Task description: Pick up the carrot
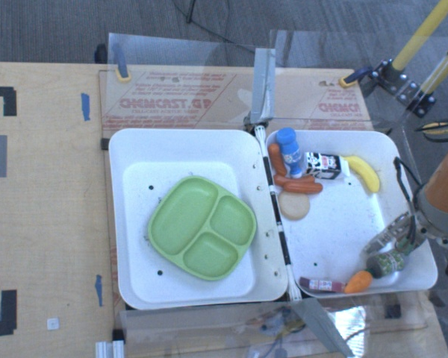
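Your claw (390, 250) hovers beside the carrot (359, 281), spread unclear; it's likely light, stiff, slick, so grab mid-body.

Lab: taped bench (45, 222), white bins (131, 155)

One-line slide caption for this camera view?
Gripper hovers beside the carrot in the right bin; green plate sits in the left bin.

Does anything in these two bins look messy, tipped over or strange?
Nothing looks spilled or broken. The green plate sits askew in the left bin. In the right bin, the blue bottle lies on its side among the sausages, and the carrot lies by the front rim, close to the tool.
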Motion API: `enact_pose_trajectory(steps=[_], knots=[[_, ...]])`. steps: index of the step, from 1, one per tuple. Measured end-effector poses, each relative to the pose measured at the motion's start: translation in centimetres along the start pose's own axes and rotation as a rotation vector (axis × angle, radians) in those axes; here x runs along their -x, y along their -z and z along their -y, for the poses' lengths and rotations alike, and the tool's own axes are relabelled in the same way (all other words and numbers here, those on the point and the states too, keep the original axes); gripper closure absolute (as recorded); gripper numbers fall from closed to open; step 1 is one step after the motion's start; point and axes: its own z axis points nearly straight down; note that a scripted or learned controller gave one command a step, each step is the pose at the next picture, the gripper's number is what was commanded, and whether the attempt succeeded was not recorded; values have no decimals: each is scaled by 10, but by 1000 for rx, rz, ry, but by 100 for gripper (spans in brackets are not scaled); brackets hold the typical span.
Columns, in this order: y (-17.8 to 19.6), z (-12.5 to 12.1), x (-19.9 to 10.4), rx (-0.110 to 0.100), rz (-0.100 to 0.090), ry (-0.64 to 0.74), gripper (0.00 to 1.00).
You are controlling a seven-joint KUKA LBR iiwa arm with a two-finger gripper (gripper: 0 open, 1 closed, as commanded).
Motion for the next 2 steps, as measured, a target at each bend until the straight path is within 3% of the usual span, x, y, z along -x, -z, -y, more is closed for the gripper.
enact_pose_trajectory(steps=[1, 2], knots=[[1, -71, -96, 3, -4, -225, 100], [1, -63, -84, 6, -4, 201, 100]])
